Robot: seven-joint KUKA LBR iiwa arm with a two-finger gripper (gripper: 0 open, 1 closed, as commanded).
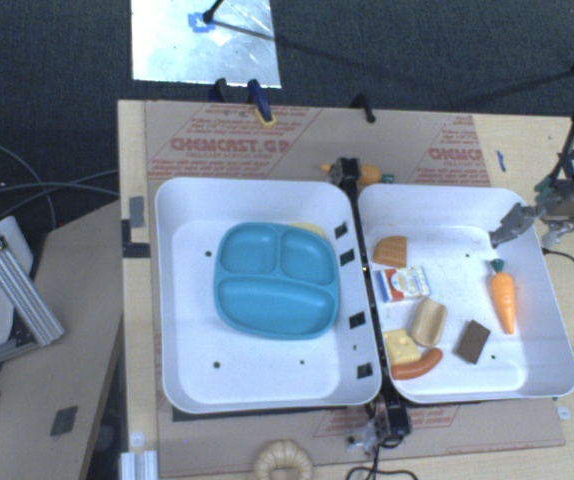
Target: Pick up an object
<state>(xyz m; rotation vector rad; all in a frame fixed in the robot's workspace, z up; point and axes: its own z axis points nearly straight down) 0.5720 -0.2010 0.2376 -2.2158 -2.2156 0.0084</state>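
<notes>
Camera view: the gripper sits at the right bin's far right rim, above the carrot; whether its pincer is apart or together cannot be told. The right bin also holds a bread piece, sausage and brown block. A blue divided plate lies in the left bin.

bins: smooth white plastic | plate: matt blue plastic | bench board: brown cardboard, printed
</notes>
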